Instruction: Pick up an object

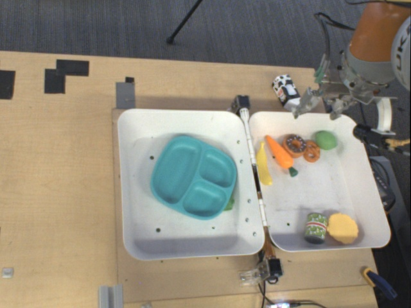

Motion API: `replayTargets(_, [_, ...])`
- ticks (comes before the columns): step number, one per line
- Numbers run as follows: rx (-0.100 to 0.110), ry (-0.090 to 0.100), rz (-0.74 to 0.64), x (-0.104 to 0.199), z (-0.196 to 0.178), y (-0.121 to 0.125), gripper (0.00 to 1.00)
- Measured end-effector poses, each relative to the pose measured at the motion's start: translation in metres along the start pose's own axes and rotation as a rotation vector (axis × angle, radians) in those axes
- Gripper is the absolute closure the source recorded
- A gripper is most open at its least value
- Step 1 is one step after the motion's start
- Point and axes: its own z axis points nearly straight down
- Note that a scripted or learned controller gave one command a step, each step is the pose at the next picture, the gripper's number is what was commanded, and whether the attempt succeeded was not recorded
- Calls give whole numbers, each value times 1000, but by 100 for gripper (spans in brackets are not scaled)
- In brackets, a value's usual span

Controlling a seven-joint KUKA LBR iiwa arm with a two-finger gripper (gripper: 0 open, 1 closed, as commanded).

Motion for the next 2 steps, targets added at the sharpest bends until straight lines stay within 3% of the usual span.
replayTargets(1, [-16, -5, -34, 6, 144, -6, 0])
replayTargets(2, [-19, -11, -142, 14, 152, -5, 0])
